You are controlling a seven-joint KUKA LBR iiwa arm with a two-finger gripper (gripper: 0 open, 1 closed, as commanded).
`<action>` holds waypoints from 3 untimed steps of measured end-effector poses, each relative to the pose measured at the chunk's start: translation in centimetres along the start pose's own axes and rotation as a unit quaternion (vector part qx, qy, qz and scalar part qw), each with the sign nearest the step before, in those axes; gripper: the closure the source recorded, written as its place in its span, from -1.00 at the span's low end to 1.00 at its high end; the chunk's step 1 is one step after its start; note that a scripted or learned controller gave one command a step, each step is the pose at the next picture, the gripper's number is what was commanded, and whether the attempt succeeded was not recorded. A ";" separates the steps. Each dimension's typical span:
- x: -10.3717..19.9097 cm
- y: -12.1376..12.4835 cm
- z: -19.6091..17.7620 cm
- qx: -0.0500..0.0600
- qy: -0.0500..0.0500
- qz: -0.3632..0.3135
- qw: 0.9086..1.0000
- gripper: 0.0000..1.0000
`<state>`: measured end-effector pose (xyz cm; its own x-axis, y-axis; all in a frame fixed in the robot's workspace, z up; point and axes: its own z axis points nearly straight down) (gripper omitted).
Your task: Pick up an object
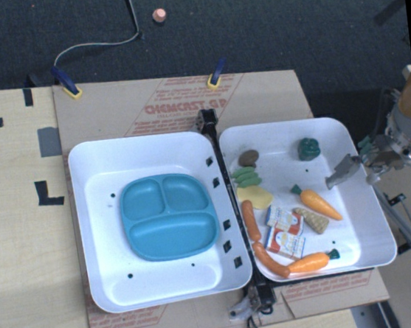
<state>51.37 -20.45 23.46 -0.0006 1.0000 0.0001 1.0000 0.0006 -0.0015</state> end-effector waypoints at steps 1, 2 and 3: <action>-0.6 4.4 14.7 -0.003 -0.001 -0.001 1.000 -1.00; -0.7 4.5 13.8 -0.004 -0.003 0.000 1.000 1.00; 6.1 8.8 13.9 0.000 0.001 -0.001 1.000 1.00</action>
